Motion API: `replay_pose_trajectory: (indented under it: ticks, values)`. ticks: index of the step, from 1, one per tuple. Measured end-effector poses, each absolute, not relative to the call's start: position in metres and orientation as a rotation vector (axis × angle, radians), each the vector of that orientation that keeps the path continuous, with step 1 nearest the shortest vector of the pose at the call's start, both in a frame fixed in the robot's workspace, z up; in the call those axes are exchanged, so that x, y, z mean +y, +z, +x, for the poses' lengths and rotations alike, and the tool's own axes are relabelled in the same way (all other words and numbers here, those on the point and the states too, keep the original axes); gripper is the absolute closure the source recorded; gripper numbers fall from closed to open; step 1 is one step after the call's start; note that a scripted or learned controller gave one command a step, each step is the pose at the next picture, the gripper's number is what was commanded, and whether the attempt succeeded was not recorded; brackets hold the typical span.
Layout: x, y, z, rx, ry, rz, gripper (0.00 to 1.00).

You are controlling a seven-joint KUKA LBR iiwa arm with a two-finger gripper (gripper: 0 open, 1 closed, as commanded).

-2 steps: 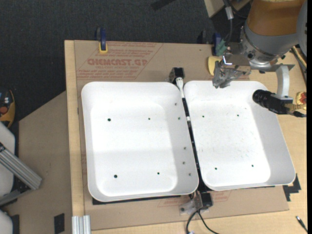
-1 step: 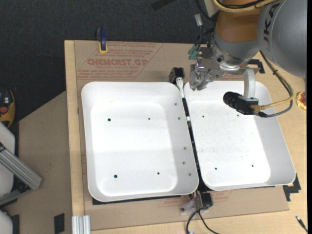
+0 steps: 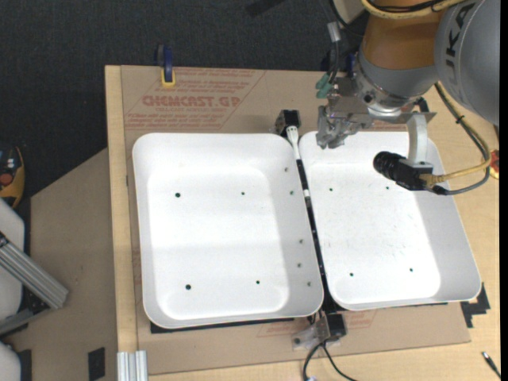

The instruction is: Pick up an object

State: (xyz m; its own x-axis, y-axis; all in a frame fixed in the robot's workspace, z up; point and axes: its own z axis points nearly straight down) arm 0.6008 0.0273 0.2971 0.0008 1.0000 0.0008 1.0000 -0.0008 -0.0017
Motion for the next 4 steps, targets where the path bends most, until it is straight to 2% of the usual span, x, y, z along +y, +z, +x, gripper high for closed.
replay_pose_trajectory:
  ticks: [2, 3, 4]
  values:
    - [0.045, 0.312, 0.583, -2.222, 0.002, -2.218, 1.00]
    - [0.053, 0.360, 0.543, -2.225, -0.006, -2.221, 1.00]
    - [0.097, 0.262, 0.594, -2.222, 0.009, -2.213, 1.00]
